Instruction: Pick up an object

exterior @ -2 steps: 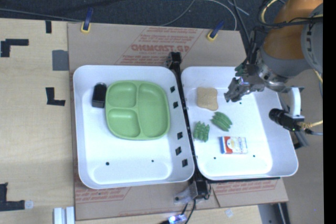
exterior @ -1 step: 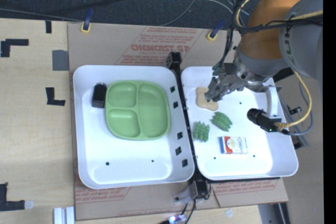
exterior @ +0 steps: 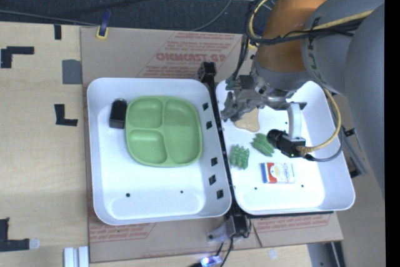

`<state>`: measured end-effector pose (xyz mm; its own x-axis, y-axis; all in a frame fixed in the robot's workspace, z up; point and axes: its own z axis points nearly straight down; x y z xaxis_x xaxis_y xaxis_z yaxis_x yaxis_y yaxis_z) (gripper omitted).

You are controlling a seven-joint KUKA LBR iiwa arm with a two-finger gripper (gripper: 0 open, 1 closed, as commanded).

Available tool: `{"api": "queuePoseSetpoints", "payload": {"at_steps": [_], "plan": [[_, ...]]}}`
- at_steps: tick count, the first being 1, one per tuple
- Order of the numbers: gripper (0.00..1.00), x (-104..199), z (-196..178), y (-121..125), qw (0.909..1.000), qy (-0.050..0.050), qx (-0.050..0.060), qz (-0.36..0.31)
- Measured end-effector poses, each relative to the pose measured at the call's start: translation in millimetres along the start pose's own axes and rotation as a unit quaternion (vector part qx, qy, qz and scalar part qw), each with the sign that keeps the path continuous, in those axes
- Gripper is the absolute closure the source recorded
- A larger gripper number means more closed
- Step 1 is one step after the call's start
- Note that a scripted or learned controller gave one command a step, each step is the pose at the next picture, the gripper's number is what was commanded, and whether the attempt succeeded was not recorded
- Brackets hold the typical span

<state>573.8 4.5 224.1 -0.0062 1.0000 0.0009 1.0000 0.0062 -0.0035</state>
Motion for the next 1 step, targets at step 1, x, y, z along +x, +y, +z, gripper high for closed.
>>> {"api": "queuePoseSetpoints", "payload": {"at_steps": [1], "plan": [[1.00,56.6,10.9,-5.7,1.0000,0.000,0.000,0.000]]}}
